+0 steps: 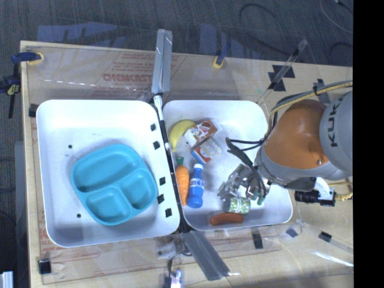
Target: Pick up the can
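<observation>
A small can [239,206] with a green and white label lies on its side near the front right of the right bin [264,116]. My gripper [243,188] hangs low in that bin, right over the can's upper edge and partly hiding it. From this angle I cannot see whether the can is held or merely under the gripper. The grey arm with its orange band [297,140] reaches in from the right.
The right bin also holds a yellow banana [179,131], a red and white carton [203,140], an orange carrot [182,183], a blue bottle [195,186] and a brown sausage [227,219] just below the can. In the left bin [54,125] sits a blue divided plate [114,183].
</observation>
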You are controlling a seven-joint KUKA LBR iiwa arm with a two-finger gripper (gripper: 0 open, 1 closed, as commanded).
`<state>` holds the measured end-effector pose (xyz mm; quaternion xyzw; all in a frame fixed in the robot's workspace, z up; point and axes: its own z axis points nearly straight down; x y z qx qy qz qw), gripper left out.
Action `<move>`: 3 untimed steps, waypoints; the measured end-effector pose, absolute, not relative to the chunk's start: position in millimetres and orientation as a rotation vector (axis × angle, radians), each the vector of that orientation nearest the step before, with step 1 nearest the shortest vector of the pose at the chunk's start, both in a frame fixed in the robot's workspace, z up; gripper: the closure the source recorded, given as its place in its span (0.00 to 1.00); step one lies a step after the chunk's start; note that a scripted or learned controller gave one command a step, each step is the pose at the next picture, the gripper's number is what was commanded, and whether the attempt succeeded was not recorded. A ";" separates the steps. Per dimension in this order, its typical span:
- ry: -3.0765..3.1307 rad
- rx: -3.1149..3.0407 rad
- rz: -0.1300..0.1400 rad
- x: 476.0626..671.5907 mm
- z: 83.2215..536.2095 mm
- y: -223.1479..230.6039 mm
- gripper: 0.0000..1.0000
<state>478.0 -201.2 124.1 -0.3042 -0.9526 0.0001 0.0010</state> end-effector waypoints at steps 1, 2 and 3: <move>-2.991 -0.956 0.000 477.8 124.1 -201.7 0.00; -2.840 -1.326 0.001 476.7 88.5 -159.4 0.00; -2.881 -1.250 0.002 484.6 228.8 -195.3 0.00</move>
